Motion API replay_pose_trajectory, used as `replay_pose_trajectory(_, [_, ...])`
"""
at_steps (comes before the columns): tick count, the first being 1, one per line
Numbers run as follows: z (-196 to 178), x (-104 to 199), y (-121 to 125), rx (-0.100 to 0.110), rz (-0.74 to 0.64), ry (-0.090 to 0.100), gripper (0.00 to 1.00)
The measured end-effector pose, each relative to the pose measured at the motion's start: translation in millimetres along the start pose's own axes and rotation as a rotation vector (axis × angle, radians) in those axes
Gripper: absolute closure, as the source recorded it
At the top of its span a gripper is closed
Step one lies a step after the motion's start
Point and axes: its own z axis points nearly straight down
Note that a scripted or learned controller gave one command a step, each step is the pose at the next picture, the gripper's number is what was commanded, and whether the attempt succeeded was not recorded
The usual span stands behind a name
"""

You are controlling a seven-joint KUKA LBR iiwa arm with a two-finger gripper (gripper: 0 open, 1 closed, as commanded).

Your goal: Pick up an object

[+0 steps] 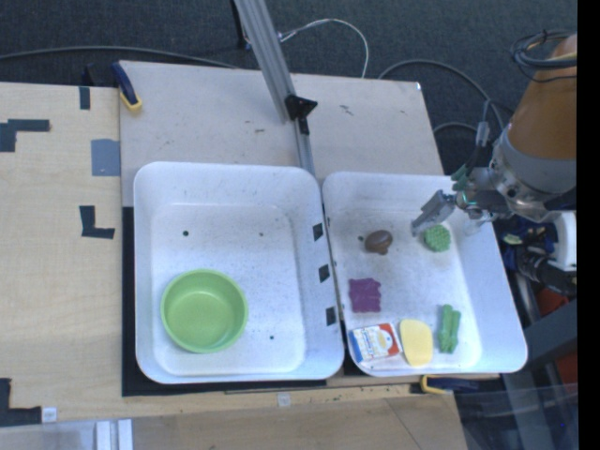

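Gripper parked over the right bin, right next to a round green thing

So the gripper point(439, 216) sits over the upper right part of the right bin point(487, 279), and honestly I can't tell how far apart its jaws are from this angle. A round green object point(437, 239) lies just beside the tip, maybe touching, not clearly held. Left of that is a small brown lump point(378, 242), and below it a purple block point(365, 294). Along the near edge: a red-and-white packet point(374, 343), a yellow piece point(416, 341) and a green toy point(449, 328), packed close together. The left bin point(225, 195) has a green bowl point(203, 310) in its near left corner.
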Motion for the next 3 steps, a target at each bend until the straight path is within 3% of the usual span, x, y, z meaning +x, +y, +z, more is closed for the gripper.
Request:
replay_pose_trajectory(1, [0, 0, 0, 0.000, 0.000, 0.000, 0.00])
replay_pose_trajectory(3, [112, 7, -3, 0.006, 0.001, 0.001, 0.00])
